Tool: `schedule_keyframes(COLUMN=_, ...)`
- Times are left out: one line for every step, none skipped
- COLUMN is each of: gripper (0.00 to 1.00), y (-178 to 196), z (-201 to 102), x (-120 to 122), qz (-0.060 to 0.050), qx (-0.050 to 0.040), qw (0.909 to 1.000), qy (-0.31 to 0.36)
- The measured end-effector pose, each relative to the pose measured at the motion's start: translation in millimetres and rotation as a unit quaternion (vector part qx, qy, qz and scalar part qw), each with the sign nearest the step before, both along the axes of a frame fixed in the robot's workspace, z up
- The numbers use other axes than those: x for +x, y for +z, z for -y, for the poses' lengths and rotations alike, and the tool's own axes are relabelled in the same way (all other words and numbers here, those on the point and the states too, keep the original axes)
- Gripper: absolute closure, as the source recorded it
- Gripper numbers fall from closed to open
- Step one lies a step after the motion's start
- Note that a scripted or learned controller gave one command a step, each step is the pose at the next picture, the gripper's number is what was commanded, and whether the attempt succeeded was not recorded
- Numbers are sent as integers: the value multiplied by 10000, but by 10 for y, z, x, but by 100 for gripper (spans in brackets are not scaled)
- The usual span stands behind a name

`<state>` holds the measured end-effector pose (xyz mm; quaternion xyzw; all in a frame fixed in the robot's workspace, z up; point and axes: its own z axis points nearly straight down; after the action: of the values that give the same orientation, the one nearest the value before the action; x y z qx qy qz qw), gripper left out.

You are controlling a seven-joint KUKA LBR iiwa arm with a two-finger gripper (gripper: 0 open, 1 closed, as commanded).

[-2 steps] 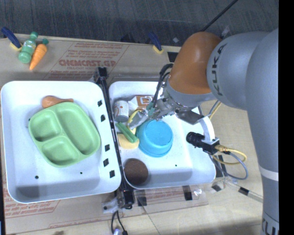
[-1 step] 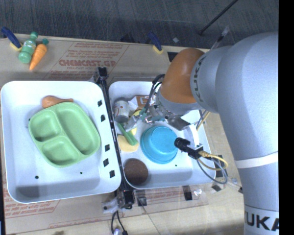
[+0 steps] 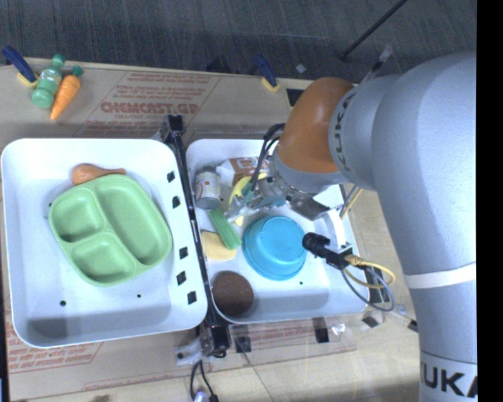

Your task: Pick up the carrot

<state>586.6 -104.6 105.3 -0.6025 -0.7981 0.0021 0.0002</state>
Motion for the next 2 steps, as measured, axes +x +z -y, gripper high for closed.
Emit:
schedule_keyframes(gripper=100, y=1202, z=-248, x=-14, qz=57, qx=10, qw=9998, qy=-216)
schedule_keyframes(gripper=0, y=1136, z=-246, x=-45, qz=-13, qx=11, qw=9998, qy=-222)
